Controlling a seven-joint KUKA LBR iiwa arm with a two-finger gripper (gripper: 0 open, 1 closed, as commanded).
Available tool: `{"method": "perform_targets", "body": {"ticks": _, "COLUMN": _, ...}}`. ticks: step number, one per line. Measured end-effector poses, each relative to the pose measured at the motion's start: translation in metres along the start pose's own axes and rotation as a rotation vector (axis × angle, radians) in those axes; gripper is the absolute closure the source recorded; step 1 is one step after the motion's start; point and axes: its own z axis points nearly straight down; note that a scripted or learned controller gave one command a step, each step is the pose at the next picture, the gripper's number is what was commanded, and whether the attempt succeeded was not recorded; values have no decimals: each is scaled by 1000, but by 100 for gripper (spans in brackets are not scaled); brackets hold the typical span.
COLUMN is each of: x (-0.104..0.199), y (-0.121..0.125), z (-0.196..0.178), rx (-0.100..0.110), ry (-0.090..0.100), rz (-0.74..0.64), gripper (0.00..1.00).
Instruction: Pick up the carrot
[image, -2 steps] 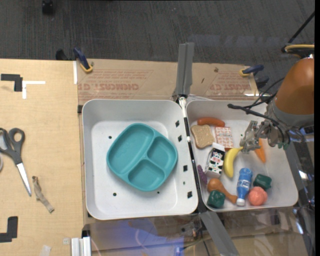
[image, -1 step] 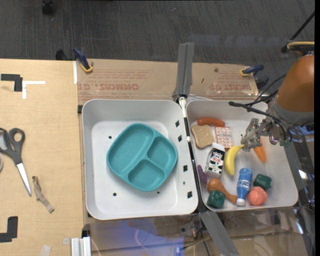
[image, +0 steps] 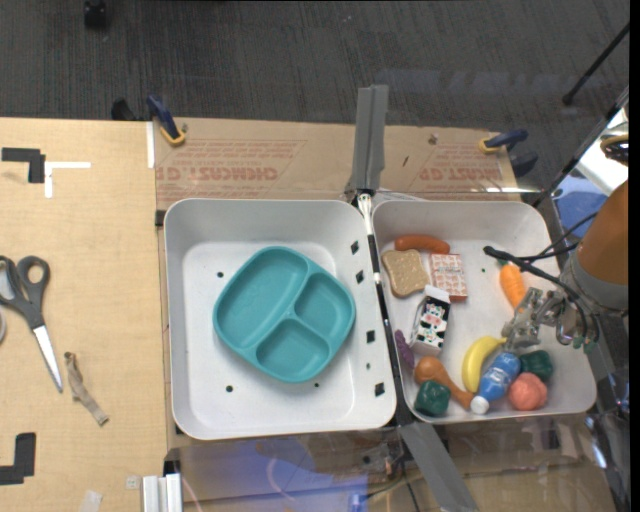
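Observation:
The carrot (image: 512, 284) is short and orange with a dark green stalk. It lies tilted near the right wall of the right bin (image: 470, 212). My gripper (image: 534, 322) hangs just below and to the right of the carrot, over the blue bottle (image: 497, 377) and the yellow banana (image: 478, 358). Its fingers stand open with nothing between them. The carrot lies apart from the gripper, by its upper left side.
The right bin also holds a sausage (image: 421, 243), a bread slice (image: 405, 271), a pink packet (image: 448, 276), a black-and-white carton (image: 431, 320), a pink ball (image: 528, 392) and green pieces (image: 433, 399). A teal divided plate (image: 285, 313) lies in the left bin. Scissors (image: 33, 305) rest on the bench at left.

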Motion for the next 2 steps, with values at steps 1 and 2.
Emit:
{"method": "perform_targets", "body": {"ticks": 1, "x": 0, "y": 0, "z": 0, "rx": 0, "ry": 0, "rz": 0, "gripper": 0}}
{"method": "perform_targets", "body": {"ticks": 2, "x": -43, "y": 16, "z": -1, "rx": 0, "ry": -4, "rz": -188, "gripper": 0}}
